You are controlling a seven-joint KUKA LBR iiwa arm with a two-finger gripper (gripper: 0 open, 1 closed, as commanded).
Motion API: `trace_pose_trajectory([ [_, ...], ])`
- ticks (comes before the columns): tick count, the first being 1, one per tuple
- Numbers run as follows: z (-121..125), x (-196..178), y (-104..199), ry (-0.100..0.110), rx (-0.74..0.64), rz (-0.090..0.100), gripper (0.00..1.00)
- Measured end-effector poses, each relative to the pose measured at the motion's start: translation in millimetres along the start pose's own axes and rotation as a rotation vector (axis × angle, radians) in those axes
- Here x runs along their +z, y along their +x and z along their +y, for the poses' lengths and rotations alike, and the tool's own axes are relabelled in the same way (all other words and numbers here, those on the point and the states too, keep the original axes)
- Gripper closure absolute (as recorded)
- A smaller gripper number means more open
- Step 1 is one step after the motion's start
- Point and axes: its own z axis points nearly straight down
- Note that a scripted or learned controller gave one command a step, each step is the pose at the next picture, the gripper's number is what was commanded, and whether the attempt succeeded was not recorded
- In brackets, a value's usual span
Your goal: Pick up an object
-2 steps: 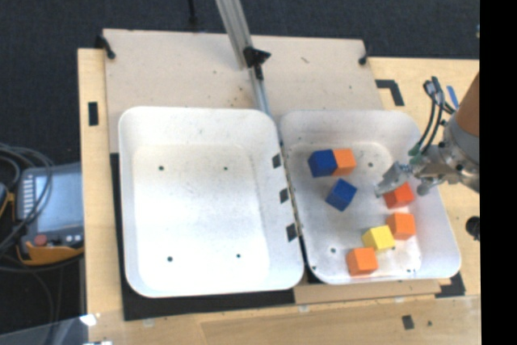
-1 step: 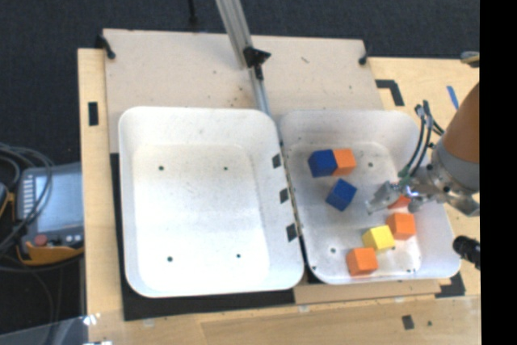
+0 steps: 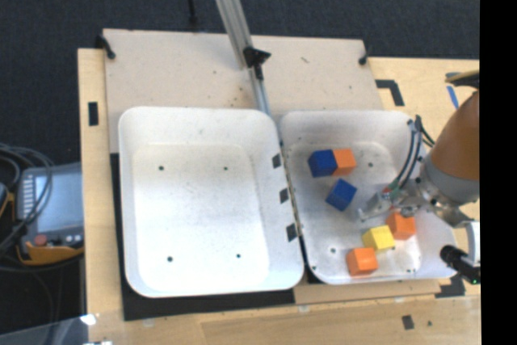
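Note:
The right bin (image 3: 355, 125) holds several small blocks. A blue block (image 3: 321, 163) and an orange block (image 3: 345, 160) sit side by side near its back. Another blue block (image 3: 341, 195) lies in the middle. Toward the front are a yellow block (image 3: 378, 237), an orange block (image 3: 401, 225) beside it and a further orange block (image 3: 362, 260). My gripper (image 3: 386, 206) hangs low over the bin's right half, just behind the yellow block and the orange block beside it, and right of the middle blue block. Nothing is visibly held.
The left bin (image 3: 202, 121) sits beside the right one on the wooden bench. A slanted aluminium post (image 3: 230, 4) rises behind the gap between the bins. The arm's orange band (image 3: 460, 145) overhangs the right bin's right rim.

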Motion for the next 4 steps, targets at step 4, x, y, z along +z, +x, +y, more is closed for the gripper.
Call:
trace_pose_trajectory([
  [4, 16, -73, 45, 0.012, -0.01, 0.012, 1.0],
])
